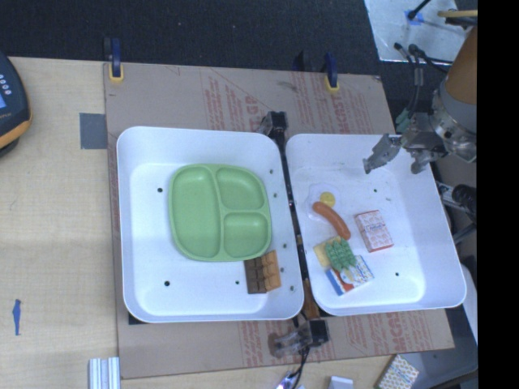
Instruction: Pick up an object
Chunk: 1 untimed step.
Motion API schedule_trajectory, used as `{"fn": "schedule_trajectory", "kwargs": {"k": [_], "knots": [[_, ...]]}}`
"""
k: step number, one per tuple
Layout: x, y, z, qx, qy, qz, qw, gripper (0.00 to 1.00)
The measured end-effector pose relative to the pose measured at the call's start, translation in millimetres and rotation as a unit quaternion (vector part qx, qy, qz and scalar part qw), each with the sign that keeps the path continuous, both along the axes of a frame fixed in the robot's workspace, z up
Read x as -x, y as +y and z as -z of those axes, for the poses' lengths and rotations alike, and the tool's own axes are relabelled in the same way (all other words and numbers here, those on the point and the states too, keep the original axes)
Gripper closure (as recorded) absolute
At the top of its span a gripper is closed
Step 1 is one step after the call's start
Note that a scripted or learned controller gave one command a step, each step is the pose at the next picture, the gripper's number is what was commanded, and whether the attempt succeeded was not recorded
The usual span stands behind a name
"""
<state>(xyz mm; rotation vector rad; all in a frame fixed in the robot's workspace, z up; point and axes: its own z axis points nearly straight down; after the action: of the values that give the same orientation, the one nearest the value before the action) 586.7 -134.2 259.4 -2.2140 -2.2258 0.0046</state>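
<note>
Two shallow white bins sit side by side on a sheet of brown cardboard, which is held at its far edge by two blue clamps (115,57). Faint reddish printing runs across the cardboard, too washed out to read.

The left bin (138,217) holds a green divided plate (219,211) with three compartments, lying flat near the middle. Just beside the plate's near right corner, a brown chocolate-bar-like block (262,272) rests on the bin floor, scored into small squares.

The right bin (422,241) holds a loose cluster of small things. A toy sausage (331,219), orange-red, lies at a slant, with a small yellow round piece (327,198) just beyond its far end. To the right of the sausage lies a small red and white packet (374,230); it carries print, but the letters are too small to make out. Nearer the front sits a green knobbly piece (340,254) on top of a flat blue, white and red packet (350,275), with something yellow (322,254) touching its left side. Any label on that packet is likewise unreadable.

The gripper (399,154) hangs over the far right part of the right bin, well apart from the cluster. Its two grey fingers are spread, one (378,157) pointing towards the bin's middle, and nothing sits between them.

At the bench's left edge lies a handheld control pad (10,104), dark with an orange rim.
</note>
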Motion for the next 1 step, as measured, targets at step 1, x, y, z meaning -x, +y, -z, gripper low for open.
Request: {"fn": "schedule_trajectory", "kwargs": {"k": [1], "knots": [[-18.8, 60.2, 72.2, -0.0011, 0.003, -0.003, 1.0000, 0.00]]}}
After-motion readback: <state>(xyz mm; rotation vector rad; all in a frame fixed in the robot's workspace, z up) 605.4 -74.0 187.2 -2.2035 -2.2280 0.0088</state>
